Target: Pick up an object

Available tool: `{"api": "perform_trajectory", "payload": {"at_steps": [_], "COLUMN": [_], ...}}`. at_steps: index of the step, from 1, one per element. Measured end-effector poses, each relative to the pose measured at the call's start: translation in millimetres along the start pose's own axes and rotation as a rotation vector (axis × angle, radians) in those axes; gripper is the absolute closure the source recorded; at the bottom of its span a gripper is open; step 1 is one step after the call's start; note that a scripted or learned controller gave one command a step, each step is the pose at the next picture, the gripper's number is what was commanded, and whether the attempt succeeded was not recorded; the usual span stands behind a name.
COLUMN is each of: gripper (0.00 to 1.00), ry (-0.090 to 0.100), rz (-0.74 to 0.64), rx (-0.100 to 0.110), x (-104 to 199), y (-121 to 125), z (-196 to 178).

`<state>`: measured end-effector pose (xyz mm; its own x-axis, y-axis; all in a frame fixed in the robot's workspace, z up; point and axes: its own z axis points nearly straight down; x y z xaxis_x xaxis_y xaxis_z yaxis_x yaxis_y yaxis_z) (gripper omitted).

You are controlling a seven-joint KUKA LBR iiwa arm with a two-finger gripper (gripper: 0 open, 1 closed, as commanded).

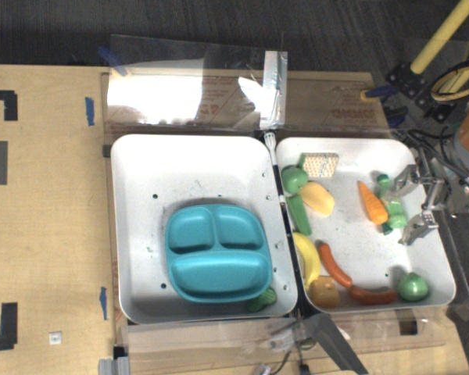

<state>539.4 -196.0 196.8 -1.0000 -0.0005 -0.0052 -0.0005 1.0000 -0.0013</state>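
Note:
My gripper [409,205] is low over the right edge of the right bin [352,233], open, with one finger toward the back and one toward the front. A small green toy [395,212] lies just left of the gap between the fingers, and nothing is gripped. An orange carrot [372,201] lies beside that toy, with a small teal piece [383,182] behind it. Further left in this bin are a corn cob [320,163], a green fruit [294,180], a yellow fruit [319,199], a cucumber [300,216] and a banana [307,258].
Along the right bin's front lie a red sausage [334,264], a brown potato [324,291], another red sausage [373,294] and a green ball [413,286]. The left bin [141,178] holds a teal divided plate [217,250] with a green item [262,298] at its front corner.

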Motion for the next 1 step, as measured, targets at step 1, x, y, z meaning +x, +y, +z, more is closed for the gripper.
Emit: {"api": "perform_trajectory", "payload": {"at_steps": [1], "gripper": [0.0], "ry": [-0.009], "rz": [0.048], "rx": [0.002], "x": [-31.7], "y": [-4.4], "z": [107.0]}}
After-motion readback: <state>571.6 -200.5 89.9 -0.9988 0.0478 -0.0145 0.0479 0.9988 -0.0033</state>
